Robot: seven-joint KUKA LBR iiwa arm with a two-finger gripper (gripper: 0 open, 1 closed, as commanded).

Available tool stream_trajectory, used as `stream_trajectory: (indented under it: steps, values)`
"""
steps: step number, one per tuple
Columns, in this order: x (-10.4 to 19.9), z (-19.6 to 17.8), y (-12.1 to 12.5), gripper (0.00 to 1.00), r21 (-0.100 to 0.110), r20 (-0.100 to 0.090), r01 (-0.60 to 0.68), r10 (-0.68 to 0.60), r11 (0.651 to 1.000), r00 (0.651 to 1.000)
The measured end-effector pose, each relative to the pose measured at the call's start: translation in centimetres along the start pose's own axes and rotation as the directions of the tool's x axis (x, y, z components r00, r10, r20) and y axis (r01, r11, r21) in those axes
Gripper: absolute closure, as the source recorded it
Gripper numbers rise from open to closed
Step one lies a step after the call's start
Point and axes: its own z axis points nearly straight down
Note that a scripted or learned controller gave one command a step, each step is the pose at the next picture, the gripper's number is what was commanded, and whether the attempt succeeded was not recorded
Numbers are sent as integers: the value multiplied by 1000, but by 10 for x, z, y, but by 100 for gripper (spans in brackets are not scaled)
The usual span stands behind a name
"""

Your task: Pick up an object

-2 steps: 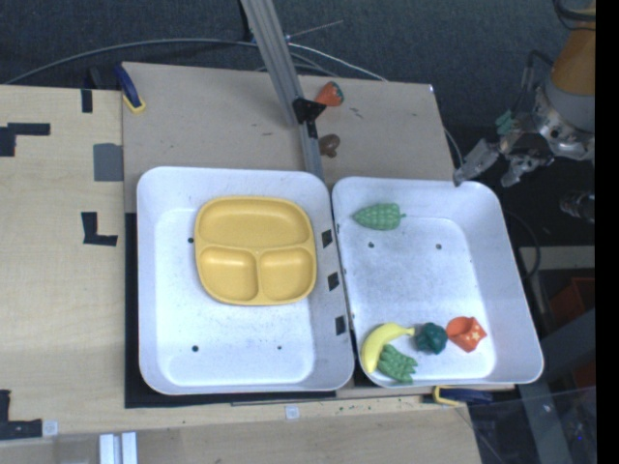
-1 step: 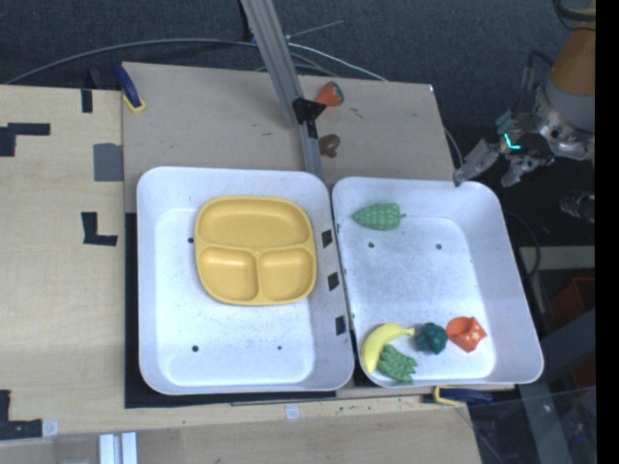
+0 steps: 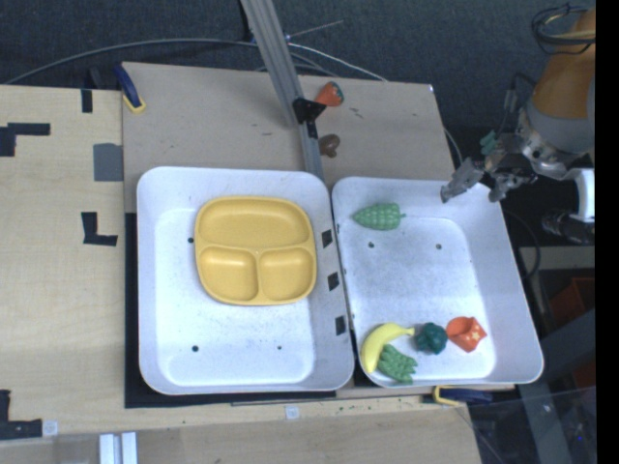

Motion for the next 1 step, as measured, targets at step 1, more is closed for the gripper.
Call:
stream_trajectory:
  steps: [1]
  values:
    - [4,63,5,0,2,-1,1,-1,1000,1000]
